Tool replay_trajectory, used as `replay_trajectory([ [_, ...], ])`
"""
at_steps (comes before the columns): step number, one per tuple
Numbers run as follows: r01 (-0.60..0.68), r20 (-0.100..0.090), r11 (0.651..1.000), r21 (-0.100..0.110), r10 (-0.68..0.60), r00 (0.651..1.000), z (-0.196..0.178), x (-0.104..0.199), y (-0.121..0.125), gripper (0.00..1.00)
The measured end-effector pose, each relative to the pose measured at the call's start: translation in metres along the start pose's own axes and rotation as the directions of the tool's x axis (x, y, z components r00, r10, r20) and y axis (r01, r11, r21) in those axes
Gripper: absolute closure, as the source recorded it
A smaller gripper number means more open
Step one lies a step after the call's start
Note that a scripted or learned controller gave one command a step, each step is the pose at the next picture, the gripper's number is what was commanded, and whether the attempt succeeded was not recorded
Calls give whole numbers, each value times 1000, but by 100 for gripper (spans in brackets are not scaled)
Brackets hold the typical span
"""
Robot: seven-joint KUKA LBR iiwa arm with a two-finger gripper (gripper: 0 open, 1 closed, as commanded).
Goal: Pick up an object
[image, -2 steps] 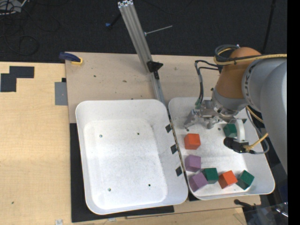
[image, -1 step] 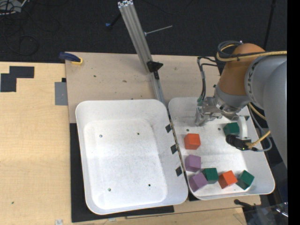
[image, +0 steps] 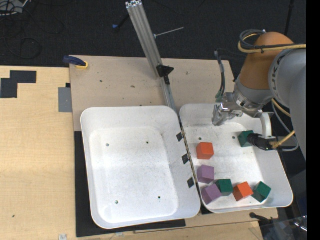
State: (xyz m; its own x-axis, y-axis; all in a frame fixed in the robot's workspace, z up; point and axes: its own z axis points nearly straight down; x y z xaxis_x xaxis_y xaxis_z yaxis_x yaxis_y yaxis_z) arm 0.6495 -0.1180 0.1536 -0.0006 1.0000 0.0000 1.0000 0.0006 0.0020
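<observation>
My gripper (image: 219, 120) hangs over the far part of the right bin (image: 280, 176), above bare white floor, with nothing visible between its fingers. An orange cube (image: 205, 150) lies in front of it, toward the bin's left wall. A green block (image: 245, 138) sits to the gripper's right near the far right wall. Toward the near edge lie two purple cubes (image: 206, 174) (image: 211, 192), a green cube (image: 225, 186), an orange cube (image: 243, 190) and another green cube (image: 261, 191).
The left bin (image: 95, 121) lies beside the right one, with black clips (image: 185, 158) along the shared wall. A slanted aluminium bar (image: 147, 39) rises behind the bins. The grey arm with cables (image: 272, 69) fills the upper right.
</observation>
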Motion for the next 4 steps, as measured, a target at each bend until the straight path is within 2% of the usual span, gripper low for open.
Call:
replay_trajectory([
  [2, 3, 1, 1000, 4, -3, 1000, -100, 1, 6, 100],
  [4, 4, -2, 1000, 7, -4, 1000, -83, 103, -10, 100],
])
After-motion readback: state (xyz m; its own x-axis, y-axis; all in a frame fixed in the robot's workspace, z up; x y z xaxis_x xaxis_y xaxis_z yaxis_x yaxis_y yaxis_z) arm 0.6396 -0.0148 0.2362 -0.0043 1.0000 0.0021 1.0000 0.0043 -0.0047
